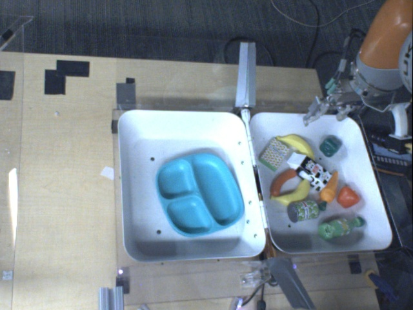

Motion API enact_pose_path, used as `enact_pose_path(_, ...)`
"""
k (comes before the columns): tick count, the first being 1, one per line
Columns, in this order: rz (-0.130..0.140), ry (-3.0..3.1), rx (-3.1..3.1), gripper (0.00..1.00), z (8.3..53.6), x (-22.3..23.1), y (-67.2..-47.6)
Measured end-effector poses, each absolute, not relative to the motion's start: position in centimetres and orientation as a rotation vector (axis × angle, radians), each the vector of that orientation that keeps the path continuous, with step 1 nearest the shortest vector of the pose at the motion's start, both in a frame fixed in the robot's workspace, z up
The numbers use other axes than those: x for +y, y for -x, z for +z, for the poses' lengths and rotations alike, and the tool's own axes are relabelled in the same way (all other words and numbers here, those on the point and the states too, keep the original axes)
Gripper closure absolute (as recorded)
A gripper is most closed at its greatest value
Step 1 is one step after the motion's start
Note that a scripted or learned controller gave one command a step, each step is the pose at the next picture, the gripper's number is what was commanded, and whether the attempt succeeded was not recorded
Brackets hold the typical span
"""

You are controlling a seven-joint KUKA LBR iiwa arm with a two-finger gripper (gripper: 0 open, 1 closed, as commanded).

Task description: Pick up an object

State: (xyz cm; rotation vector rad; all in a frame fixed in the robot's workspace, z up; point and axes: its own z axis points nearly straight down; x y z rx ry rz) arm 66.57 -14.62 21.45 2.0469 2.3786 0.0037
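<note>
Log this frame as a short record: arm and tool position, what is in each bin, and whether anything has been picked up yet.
arm: reaches in from the right, over the far right corner of the right bin
tool: above that bin's far rim, nothing seen between its fingers
left bin: blue divided tray
right bin: banana, teal cup, green bottle, orange-red piece, other small toys in a cluster
pick status: not yet done

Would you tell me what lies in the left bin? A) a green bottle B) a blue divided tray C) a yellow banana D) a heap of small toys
B: the blue divided tray lies alone in the left bin; the small toys are in the right bin.
</note>
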Motion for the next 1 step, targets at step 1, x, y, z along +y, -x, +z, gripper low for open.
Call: enact_pose_path(1, 0.004, -2.268, 2.171, 0.00, 9.54, -13.48, -66.95)
